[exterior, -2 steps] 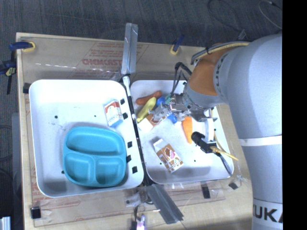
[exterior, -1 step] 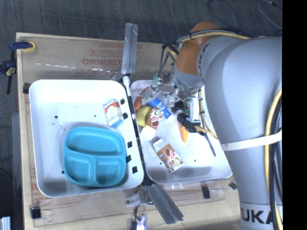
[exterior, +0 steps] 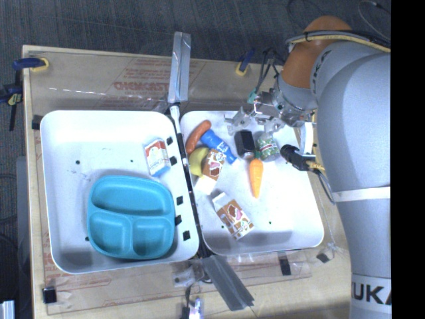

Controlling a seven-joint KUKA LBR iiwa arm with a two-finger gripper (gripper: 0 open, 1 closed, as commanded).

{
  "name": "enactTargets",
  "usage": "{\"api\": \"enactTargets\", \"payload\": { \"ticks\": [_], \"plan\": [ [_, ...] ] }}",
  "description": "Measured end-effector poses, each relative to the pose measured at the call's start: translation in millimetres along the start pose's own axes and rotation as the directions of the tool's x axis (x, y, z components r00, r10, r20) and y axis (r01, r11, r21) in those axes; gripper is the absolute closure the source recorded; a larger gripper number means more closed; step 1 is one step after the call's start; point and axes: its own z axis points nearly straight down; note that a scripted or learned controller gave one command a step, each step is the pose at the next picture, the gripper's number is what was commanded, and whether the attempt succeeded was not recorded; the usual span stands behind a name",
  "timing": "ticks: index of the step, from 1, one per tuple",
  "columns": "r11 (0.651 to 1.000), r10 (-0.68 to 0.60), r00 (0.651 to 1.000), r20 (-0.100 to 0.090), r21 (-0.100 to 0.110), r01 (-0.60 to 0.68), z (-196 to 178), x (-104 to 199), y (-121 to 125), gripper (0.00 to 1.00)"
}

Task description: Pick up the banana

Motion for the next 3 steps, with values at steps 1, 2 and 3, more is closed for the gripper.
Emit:
{"api": "enactTargets", "payload": {
  "ticks": [1,2,3],
  "plan": [
    [0.959,-0.281,0.96,0.011,-0.029,0.281,52,30,-68,0.0],
    [0.933,-0.36,0.933,0.001,-0.001,0.36,10,-10,-40,0.0],
    [0.96,-0.279,0.96,0.001,0.0,0.279,67,7,-113,0.0]
  ]
}}
